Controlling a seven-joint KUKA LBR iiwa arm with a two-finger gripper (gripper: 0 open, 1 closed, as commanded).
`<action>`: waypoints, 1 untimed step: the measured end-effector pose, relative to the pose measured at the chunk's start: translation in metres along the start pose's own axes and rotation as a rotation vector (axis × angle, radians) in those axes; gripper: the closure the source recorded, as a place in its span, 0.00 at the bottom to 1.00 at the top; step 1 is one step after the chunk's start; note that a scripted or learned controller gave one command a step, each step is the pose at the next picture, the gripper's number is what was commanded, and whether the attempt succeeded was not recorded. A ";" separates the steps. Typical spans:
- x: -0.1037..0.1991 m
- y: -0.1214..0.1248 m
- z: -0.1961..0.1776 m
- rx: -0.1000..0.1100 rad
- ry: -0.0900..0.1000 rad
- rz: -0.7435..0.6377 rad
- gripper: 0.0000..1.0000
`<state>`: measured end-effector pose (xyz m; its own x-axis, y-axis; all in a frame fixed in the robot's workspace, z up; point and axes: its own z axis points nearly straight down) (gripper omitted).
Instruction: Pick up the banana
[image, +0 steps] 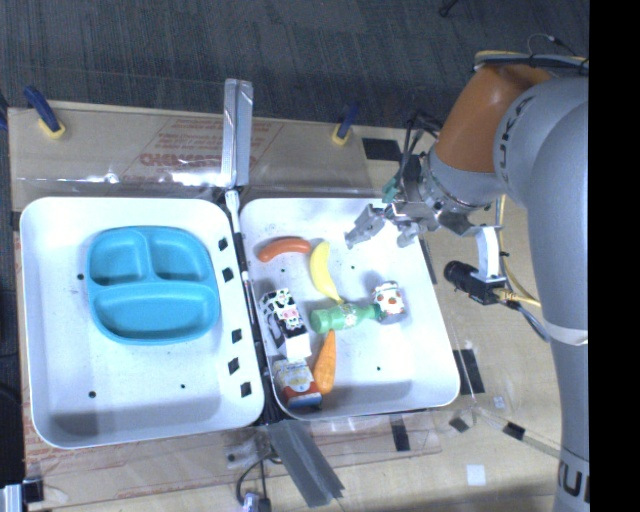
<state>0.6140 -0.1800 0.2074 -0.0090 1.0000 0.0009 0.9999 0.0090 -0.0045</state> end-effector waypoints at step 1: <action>0.000 0.000 0.000 0.000 0.000 0.000 0.00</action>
<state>0.6141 -0.1800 0.2075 -0.0090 1.0000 0.0009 1.0000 0.0090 -0.0044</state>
